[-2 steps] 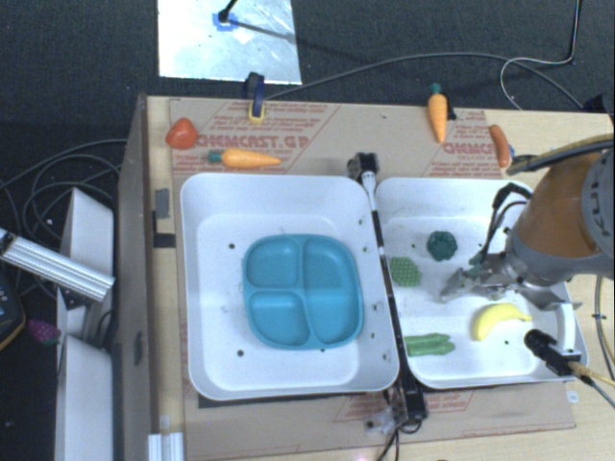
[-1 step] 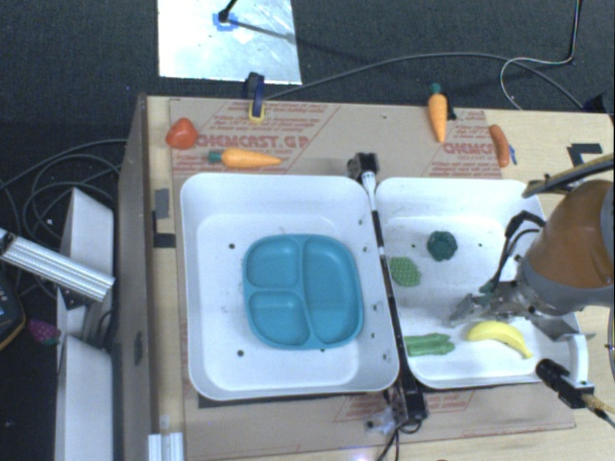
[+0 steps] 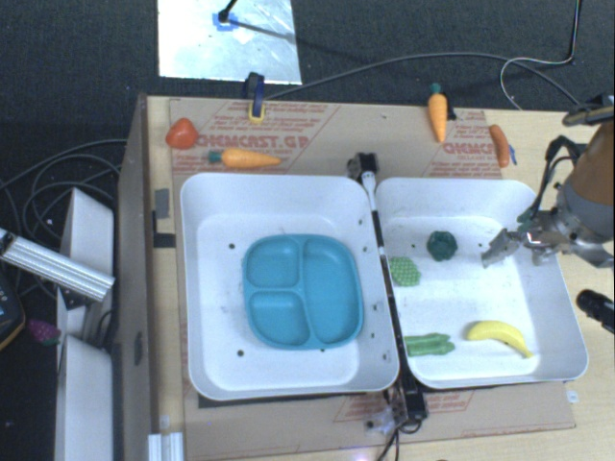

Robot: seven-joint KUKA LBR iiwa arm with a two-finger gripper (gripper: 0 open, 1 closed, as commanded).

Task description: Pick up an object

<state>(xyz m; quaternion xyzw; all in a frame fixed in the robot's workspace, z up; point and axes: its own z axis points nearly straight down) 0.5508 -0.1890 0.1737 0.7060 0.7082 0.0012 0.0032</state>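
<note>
Four toys lie ungrasped in the right bin (image 3: 452, 198): the claw (image 3: 506, 245), its grip state unclear, carries nothing, with the dark green broccoli piece (image 3: 442, 245) just beside its tip.

Grey arm (image 3: 586, 195) from the right — wrist low, fingers (image 3: 500, 249) leftward

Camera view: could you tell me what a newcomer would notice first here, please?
A blue divided plate sits in the middle of the left bin. In the right bin, a yellow banana lies near the front, and the gripper hovers at the right side near a dark green toy.
</note>
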